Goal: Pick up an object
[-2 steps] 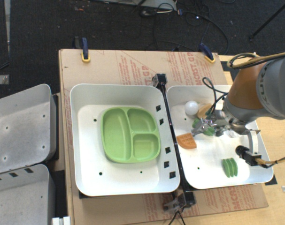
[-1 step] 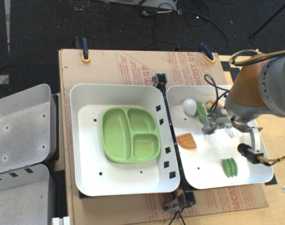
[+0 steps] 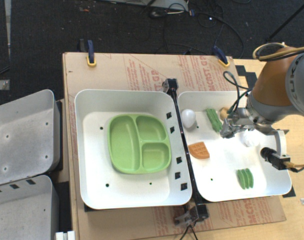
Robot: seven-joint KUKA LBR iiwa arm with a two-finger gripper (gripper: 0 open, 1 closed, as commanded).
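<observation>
Here the claw [image 3: 229, 130] hangs near the right bin's [image 3: 272, 189] far edge; grip unclear.

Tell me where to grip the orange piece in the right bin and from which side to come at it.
Grip the orange piece across its narrower width, coming straight down from above. It seems to lie flat on the floor of the right bin, with bare floor on all sides, so a top approach looks free. The white egg-like ball sits apart, farther back. The pincer hangs beside the green stick.
</observation>
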